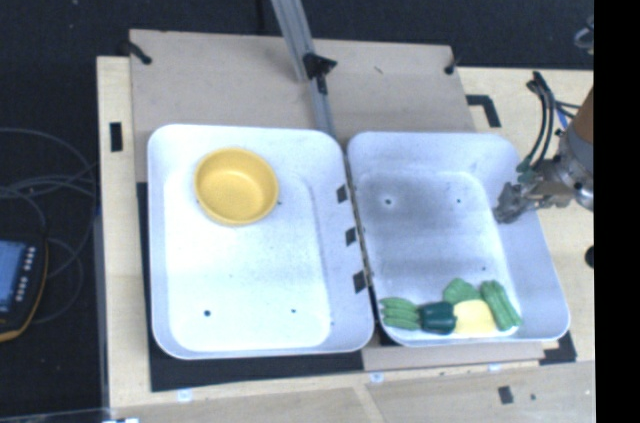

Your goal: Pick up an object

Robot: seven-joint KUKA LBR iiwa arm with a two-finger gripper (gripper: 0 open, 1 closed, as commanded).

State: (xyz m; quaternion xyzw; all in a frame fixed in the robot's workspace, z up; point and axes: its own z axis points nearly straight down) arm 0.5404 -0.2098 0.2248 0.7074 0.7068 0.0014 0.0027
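**Yellow bowl alone on the left, small cluster in the right bin's near corner**

White, shallow and round-cornered, two bins sit side by side on a pale wooden bench: the left bin (180, 241) and the right bin (430, 211), whose floor is scuffed grey in the middle. They meet along a seam with three small dark clips.

One yellow bowl (236, 186) sits upright in the far part of the left bin, round, smooth and matte, with a thick rim.

The right bin's things are heaped together along its near wall, touching one another: three ribbed green pieces (400, 313) (459, 290) (500, 304), one dark teal block (437, 317) and one pale yellow lump (474, 316). The exact shape of each is too small to tell.

The gripper (512, 201) hangs over the right bin's right rim, well apart from the cluster, grey metal with dark cables looping above it. Whether its fingers are spread or closed cannot be made out, and nothing is seen between them.
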